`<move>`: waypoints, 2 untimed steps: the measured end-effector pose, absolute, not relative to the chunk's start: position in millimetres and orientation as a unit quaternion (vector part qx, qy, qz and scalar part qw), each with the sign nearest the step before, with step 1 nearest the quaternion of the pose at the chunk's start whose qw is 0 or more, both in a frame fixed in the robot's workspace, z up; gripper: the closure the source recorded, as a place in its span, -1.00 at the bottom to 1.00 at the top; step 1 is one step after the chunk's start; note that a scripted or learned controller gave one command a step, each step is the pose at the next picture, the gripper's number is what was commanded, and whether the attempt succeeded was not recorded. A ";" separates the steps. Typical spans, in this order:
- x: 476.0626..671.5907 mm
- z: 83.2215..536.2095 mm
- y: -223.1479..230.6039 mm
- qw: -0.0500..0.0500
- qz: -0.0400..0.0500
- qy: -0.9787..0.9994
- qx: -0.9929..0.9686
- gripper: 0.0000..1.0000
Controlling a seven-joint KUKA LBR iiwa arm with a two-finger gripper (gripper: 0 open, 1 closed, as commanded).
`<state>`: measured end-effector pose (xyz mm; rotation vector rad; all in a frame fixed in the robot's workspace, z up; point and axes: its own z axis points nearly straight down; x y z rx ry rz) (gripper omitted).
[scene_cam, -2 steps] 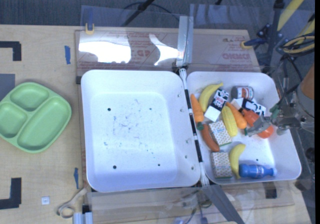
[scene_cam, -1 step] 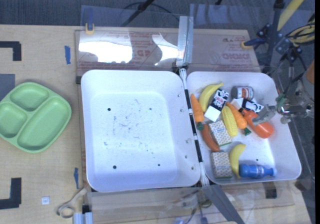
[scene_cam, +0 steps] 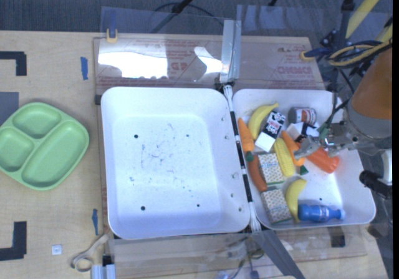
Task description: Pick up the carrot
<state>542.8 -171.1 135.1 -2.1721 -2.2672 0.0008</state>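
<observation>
The carrot (scene_cam: 323,160) is seen at centre right of the right bin (scene_cam: 365,212), just under the gripper (scene_cam: 317,141), whose state cannot be told, so crowded neighbours could be grabbed instead.

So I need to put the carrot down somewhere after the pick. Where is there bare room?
The left bin has a bare floor wall to wall. The green plate on the bench left of it is bare too. The right bin is crowded: bananas, blue bottle, carrot along its left wall.
</observation>
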 end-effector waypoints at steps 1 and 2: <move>534.8 106.2 -147.6 -0.024 -0.009 -0.748 -0.663 -1.00; 554.6 103.3 -147.1 -0.020 -0.005 -0.829 -0.559 -1.00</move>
